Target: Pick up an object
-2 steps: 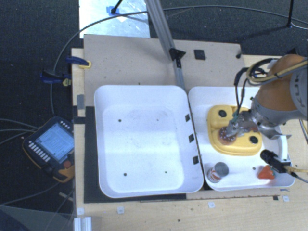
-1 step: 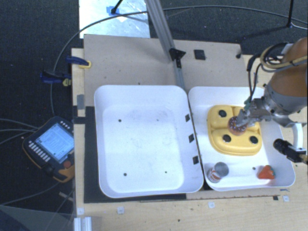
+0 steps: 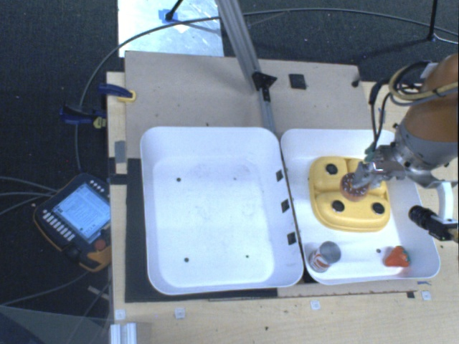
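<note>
In the right bin [image 3: 301, 149] lies a large yellow block [image 3: 337, 206] with several dark round holes. My gripper [image 3: 356, 183] hangs right over its middle, low on or just above its top face, next to a small brown ring-shaped thing [image 3: 349, 185]. Whether that brown thing is part of the tool or a loose object, I cannot tell. A small silver can [image 3: 326, 255] with a red label lies at the bin's front left. An orange-red piece [image 3: 396, 257] sits at the front right corner.
The left bin [image 3: 154, 264] stands beside the right one, joined by black clips along the shared wall. A teach pendant [image 3: 75, 221] lies off the bench to the left. A metal pole [image 3: 240, 38] slants over the back of the bench.
</note>
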